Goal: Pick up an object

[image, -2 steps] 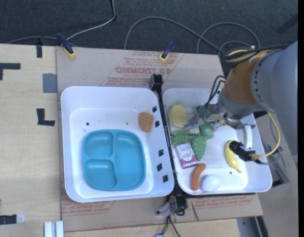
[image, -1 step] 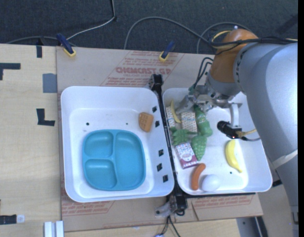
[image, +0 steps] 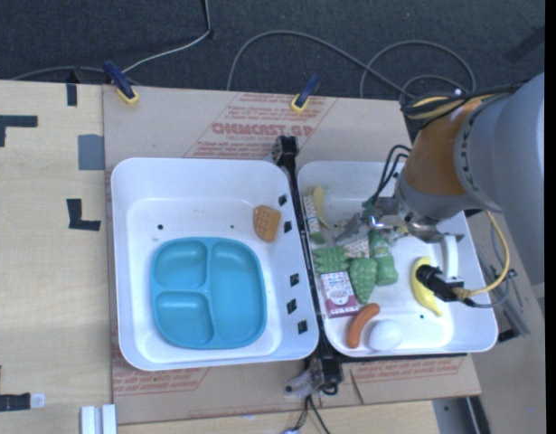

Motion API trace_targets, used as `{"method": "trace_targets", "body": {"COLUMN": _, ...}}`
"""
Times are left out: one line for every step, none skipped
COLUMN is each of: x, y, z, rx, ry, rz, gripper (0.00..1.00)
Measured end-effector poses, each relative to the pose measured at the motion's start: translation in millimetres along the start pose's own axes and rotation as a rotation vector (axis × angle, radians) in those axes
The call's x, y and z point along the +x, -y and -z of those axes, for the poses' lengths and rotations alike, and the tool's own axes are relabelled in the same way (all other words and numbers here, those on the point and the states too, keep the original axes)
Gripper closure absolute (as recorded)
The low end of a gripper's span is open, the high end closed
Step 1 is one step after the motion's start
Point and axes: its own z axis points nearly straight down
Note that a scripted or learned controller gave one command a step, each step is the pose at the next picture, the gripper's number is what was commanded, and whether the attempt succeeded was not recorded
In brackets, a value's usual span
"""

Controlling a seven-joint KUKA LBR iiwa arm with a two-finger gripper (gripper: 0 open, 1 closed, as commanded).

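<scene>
Reaching into the right white plastic bin (image: pixel 467 242), the grey two-finger gripper (image: pixel 372 224) is half-buried among green soft toys (image: pixel 350 265); jaw state unreadable. Brown waffle-shaped toy (image: pixel 267 222) sits beside the left bin's right wall, cardboard bench (image: pixel 169 120) below.

- The bench (image: pixel 42 269), a light wooden surface, is carrying a cardboard sheet (image: pixel 250 125).
- The cardboard sheet is lying under two white bins: the left bin (image: pixel 133 174) and the right bin (image: pixel 472 337), touching side by side.
- Black tape marks (image: pixel 79 215) are sitting on the bench's left part.
- Two yellow-and-blue clamps (image: pixel 122 85) are gripping the sheet's far edge.
</scene>
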Motion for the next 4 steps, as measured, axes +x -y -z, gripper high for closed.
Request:
{"method": "trace_targets", "body": {"x": 19.1, "y": 32.9, "z": 0.3, "rx": -0.004, "ry": 0.001, "rz": 0.000, "gripper": 0.00}}
{"method": "trace_targets", "body": {"x": 29.7, "y": 62.7, "z": 0.5, "rx": -0.006, "ry": 0.002, "rz": -0.001, "gripper": 0.00}}
{"method": "trace_targets", "body": {"x": 31.4, "y": 64.8, "z": 0.7, "rx": -0.008, "ry": 0.002, "rz": -0.001, "gripper": 0.00}}
{"method": "trace_targets", "body": {"x": 32.9, "y": 86.6, "z": 0.7, "rx": -0.008, "ry": 0.001, "rz": 0.001, "gripper": 0.00}}
